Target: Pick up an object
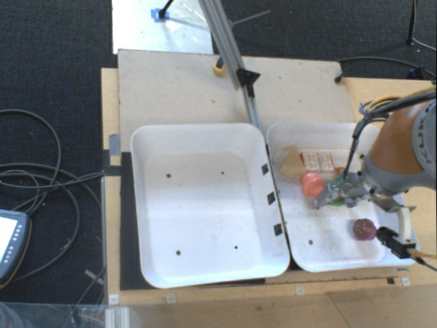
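Observation:
The right bin (300, 251) holds a pink ball (312, 183), a tan wedge-shaped piece (291, 161), a small white and red packet (317, 160), a green object (338, 181) and a dark purple ball (364, 229). My gripper (329, 198) hangs low over the middle of this bin, just right of and below the pink ball, close to the green object. The arm's orange band (403, 142) rises behind it at the right. The dark purple ball lies apart, near the bin's front right corner.
The left bin (143, 142) stands beside the right one. A grey pole (225, 33) slants from the top down to the gap between the bins. Cables (41, 176) and a handheld screen (10, 241) lie on the floor at left.

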